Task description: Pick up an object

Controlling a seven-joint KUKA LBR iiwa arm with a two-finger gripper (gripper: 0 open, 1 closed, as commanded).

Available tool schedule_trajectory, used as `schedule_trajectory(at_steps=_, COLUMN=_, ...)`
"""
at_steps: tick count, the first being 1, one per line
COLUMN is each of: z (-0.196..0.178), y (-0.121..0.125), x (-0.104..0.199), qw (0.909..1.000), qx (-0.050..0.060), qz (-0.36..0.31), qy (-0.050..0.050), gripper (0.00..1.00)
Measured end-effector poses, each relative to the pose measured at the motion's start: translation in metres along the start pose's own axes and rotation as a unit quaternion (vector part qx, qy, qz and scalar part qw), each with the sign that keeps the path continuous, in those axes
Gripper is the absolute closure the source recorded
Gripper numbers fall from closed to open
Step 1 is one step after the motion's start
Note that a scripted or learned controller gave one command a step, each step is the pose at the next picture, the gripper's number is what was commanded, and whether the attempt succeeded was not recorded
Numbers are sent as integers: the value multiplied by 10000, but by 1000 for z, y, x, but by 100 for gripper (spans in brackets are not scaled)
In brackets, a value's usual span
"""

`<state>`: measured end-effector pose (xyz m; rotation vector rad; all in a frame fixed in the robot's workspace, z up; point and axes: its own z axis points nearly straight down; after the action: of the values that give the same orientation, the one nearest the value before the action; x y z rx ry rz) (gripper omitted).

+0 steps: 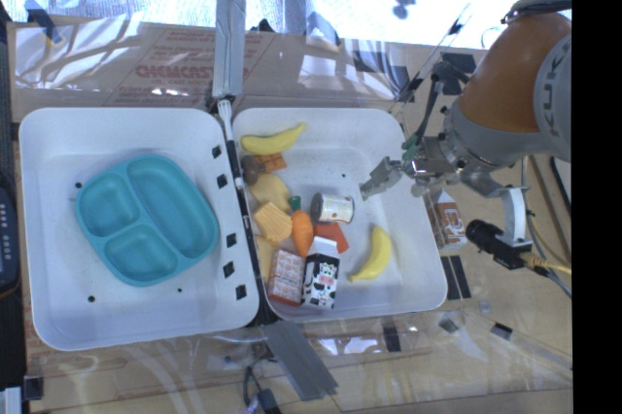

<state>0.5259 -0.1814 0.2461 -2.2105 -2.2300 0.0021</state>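
Objects for picking lay heaped in the right bin (413,252): a banana (273,140) at the far wall, a second banana (373,256) toward the near right, a small can (333,207) on its side, a carrot (302,232), a cow-print milk carton (322,282), a red-patterned box (288,275) and a yellow wedge (273,222) against the divider.

Gripper (376,180): over the right half of that bin, near the can and apart from it; whether the fingers stood apart or together could not be told, and nothing showed between them.

Handling note, as judgement: the can and the nearer banana lay apart from the crowded cluster, so either would have suited a clean descent, fingers straddling the short axis; the packed items by the divider risked a glancing, failed close.

Arm (510,91): entered from the right, orange band above the wrist, wrist canted toward the bin's middle.

Left bin (44,305): held a teal divided plate (146,218).
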Motion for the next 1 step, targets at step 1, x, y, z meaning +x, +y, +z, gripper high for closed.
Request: schedule_trajectory(at_steps=1, z=139, y=-26, x=-24, qw=9997, qx=-75, qz=216, qy=-18, gripper=0)
